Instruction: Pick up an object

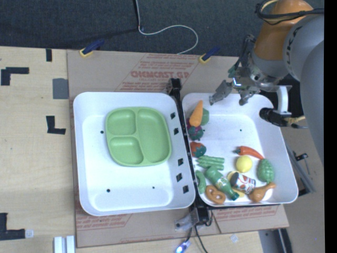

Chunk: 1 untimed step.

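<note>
My gripper point(231, 95) hangs over the back edge of the right bin point(237, 124), its two fingers spread apart with nothing between them. Toy food lies in that bin. An orange carrot point(196, 113) rests at the back left, to the left of the gripper and a little nearer the front. A red chilli point(249, 152), a yellow lemon point(243, 164) and a green vegetable point(266, 170) sit at the right. Green beans point(211, 162), a small bottle point(222, 183) and a can point(244, 182) crowd the front.
The left bin point(89, 157) holds a green divided plate point(139, 136). A black clip strip point(179, 141) runs between the bins. The arm's grey body fills the upper right. A white cable lies on the dark floor behind the bench.
</note>
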Each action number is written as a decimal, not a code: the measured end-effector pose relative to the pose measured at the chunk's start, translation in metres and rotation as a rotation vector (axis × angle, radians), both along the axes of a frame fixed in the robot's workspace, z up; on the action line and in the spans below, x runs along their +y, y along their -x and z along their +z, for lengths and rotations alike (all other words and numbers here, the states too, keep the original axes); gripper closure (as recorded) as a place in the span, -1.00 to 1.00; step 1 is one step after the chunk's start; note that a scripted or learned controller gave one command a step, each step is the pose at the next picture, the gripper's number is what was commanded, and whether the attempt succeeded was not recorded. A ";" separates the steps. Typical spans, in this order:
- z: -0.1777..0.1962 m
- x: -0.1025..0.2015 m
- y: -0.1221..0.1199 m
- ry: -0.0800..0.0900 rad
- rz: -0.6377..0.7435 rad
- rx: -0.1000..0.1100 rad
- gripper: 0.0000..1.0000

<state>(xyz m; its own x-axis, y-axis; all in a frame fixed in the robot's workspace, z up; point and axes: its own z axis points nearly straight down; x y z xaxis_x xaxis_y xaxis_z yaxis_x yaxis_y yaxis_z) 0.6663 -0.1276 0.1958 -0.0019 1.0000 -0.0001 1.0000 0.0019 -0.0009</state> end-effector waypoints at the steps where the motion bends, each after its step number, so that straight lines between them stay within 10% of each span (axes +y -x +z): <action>1: 0.010 0.001 0.000 0.000 0.002 0.000 1.00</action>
